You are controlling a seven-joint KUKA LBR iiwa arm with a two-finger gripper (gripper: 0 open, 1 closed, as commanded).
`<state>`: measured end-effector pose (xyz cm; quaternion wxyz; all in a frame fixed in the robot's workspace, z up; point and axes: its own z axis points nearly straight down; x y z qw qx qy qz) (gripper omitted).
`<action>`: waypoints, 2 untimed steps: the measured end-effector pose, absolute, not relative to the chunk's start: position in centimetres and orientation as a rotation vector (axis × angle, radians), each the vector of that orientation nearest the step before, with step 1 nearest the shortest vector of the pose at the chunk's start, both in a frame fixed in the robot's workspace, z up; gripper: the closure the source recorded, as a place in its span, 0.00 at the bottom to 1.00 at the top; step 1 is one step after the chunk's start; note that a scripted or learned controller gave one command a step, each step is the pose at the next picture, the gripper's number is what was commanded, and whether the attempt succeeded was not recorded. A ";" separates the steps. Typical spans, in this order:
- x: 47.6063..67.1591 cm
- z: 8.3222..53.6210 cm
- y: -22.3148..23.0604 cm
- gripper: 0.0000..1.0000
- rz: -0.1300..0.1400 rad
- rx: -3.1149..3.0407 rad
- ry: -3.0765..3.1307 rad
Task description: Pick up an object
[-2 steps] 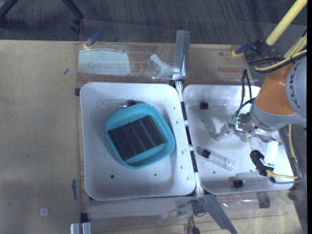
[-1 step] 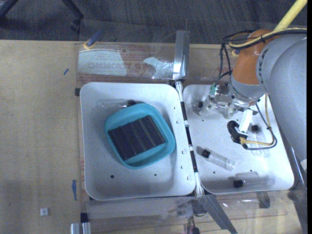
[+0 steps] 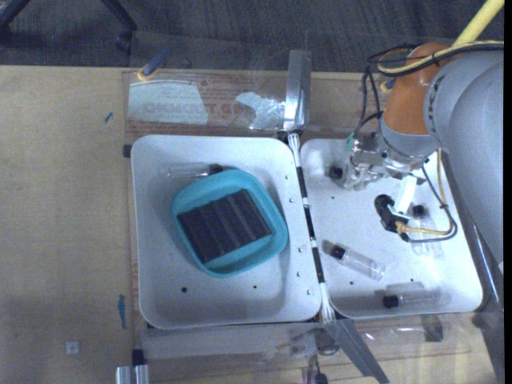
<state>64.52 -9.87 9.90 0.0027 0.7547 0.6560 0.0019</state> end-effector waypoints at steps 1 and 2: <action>64.5 9.9 -9.8 0.00 0.007 2.367 2.058; 59.3 14.0 -15.4 0.00 -0.003 2.379 2.055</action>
